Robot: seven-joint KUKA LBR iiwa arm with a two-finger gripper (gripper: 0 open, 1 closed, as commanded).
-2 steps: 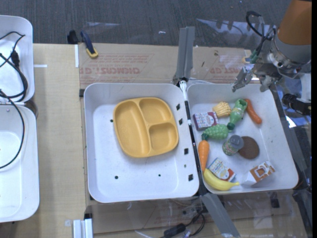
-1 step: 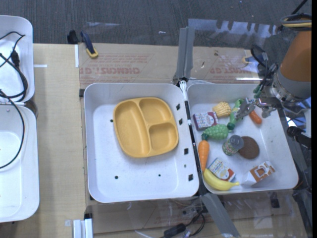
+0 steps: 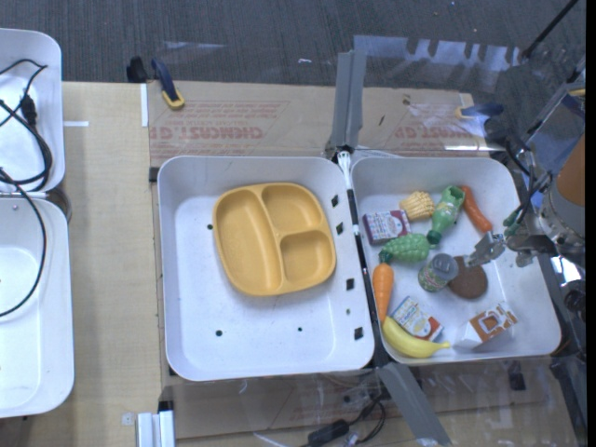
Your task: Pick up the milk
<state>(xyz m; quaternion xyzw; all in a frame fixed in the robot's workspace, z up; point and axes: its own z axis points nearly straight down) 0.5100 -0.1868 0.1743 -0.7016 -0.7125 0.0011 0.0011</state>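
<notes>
Camera view: the gripper (image 3: pixel 491 247) hovers over the right bin (image 3: pixel 521 189), holding nothing; you cannot tell its opening. You are at the approach step. Next, align over the milk (image 3: pixel 491 325), nearer.

Small milk carton (image 3: pixel 491 325), white with orange panels, lying tipped on its side, near the front right corner of the right-hand white bin (image 3: pixel 538 277), right of the banana (image 3: pixel 412 341).

Bright, even overhead light fills the scene, and the white bins (image 3: pixel 177 277) look nearly washed out. Shadows are soft and short. Glare streaks the clear sheeting (image 3: pixel 438 59) at the far right. Focus is fairly sharp, softening slightly towards the edges.
</notes>
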